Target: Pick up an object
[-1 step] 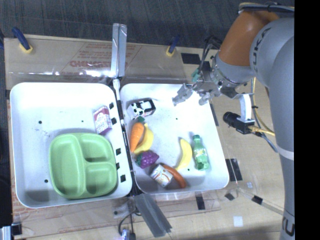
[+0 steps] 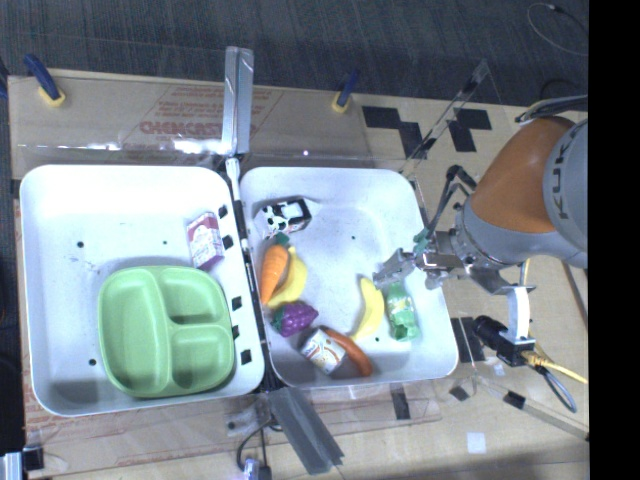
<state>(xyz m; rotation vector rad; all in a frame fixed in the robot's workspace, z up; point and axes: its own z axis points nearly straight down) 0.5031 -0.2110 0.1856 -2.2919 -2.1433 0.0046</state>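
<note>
The hand (image 2: 398,266) of the grey arm (image 2: 525,193) is seen reaching in over the right-hand edge of the right bin (image 2: 340,183), low above the bin's floor. Whether the hand is apart or together cannot be told at this angle, and nothing is seen clamped in it.

Directly beneath the hand, a green bottle (image 2: 401,313) is seen lying on the bin floor, and just beside it, on the side away from the arm, a yellow banana (image 2: 371,308) is stretched out lengthwise. Further from the hand, towards the divider between the bins, a carrot (image 2: 273,271) is shown resting on a second banana (image 2: 293,281), with a bunch of purple grapes (image 2: 296,318) just below them. A small can (image 2: 321,349) and a red sausage (image 2: 352,350) are seen touching near the bin's front wall. A black-and-white toy cow (image 2: 284,214) is placed near the far wall, well apart from the hand.

Across the divider, in the left bin (image 2: 60,198), a green divided tray (image 2: 166,330) and a small red carton (image 2: 204,239) are pictured, well apart from the hand. Both bins are carried on a cardboard-covered worktop (image 2: 130,103).
</note>
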